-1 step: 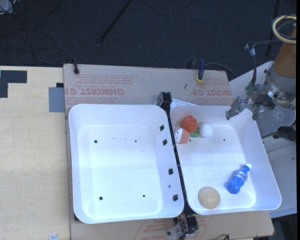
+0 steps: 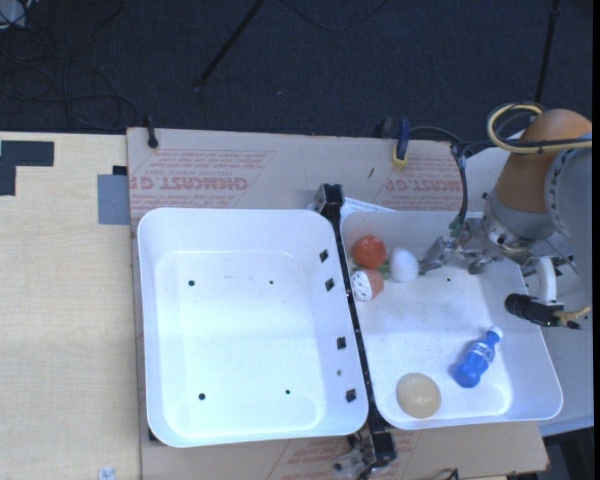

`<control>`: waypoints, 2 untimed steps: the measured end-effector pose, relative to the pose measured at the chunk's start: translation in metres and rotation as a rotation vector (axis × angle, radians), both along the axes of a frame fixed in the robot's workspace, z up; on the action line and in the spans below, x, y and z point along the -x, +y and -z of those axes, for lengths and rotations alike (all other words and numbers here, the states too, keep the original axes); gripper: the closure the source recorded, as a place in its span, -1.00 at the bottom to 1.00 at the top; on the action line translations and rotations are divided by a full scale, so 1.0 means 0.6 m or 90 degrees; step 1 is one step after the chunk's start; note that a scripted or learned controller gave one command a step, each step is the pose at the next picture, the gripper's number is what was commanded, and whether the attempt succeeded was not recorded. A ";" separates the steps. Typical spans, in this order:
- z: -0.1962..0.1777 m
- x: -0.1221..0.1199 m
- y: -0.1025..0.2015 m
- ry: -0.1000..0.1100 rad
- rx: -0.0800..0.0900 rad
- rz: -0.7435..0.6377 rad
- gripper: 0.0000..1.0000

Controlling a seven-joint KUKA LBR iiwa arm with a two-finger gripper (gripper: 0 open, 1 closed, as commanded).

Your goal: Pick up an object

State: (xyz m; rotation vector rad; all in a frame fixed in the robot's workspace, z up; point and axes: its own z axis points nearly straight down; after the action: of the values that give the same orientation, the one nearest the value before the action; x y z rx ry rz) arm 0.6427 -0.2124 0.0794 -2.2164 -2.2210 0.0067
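Objects lie in the right bin point(image 2: 540, 408): a light, slippery blue bottle point(image 2: 476, 359), best gripped mid-body, lower right. Tool point(image 2: 450, 251) state: I cannot tell.

Bottle point(image 2: 476, 358) right of disc point(image 2: 418, 394) at right bin point(image 2: 540, 388) front; balls point(image 2: 370, 251) far-left

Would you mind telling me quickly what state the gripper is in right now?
Gripper: over the far edge of the right-hand white bin, near the small white egg-shaped object; open or shut cannot be told.
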 end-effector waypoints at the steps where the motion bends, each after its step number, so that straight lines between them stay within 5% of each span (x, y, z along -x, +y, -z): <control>1: -0.031 -0.003 0.000 -0.003 0.000 -0.001 1.00; 2: -0.264 -0.006 0.003 -0.012 0.003 0.000 1.00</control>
State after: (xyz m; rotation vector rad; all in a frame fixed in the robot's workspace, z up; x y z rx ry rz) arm 0.6461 -0.2109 0.2380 -2.2278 -2.2324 -0.0096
